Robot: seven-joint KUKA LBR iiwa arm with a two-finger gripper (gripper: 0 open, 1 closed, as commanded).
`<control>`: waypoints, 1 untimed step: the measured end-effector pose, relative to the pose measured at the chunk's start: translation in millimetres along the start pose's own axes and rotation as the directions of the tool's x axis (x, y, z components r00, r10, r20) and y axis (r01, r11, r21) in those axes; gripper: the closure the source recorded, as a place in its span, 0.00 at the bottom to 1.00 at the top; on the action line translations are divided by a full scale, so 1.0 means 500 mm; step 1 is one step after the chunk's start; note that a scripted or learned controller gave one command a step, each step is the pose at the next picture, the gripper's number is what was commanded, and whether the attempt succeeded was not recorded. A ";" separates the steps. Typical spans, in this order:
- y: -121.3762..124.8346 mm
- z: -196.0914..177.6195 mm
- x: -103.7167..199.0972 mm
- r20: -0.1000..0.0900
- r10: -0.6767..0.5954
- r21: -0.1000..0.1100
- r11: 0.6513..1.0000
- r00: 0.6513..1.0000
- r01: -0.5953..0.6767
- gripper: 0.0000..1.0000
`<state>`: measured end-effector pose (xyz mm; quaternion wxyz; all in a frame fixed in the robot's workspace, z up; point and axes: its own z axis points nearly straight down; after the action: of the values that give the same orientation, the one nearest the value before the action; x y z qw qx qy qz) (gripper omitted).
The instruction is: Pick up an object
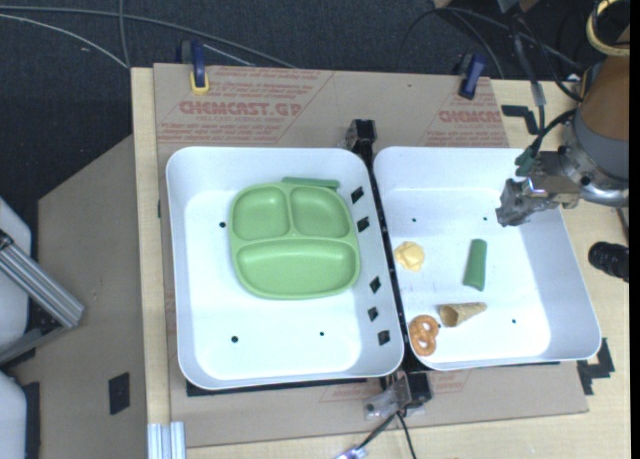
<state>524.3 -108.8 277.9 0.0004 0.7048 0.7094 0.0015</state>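
Green stick (475, 264) lies in the right bin (560, 277), below-left of the hand (512, 209).

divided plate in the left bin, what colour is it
Light green: the divided plate, seen best in the camera view.

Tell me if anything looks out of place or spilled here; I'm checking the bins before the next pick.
Nothing spilled or damaged. The green divided plate lies flat in the left bin; the green stick, yellow piece, cone and pretzel lie loose in the right bin.
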 end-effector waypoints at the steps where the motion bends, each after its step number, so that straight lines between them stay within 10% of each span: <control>1: 0.034 0.028 0.121 -0.002 -0.001 0.005 1.000 1.000 0.001 1.00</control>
<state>540.7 -48.2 264.2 -0.0020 0.7045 0.7097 0.0003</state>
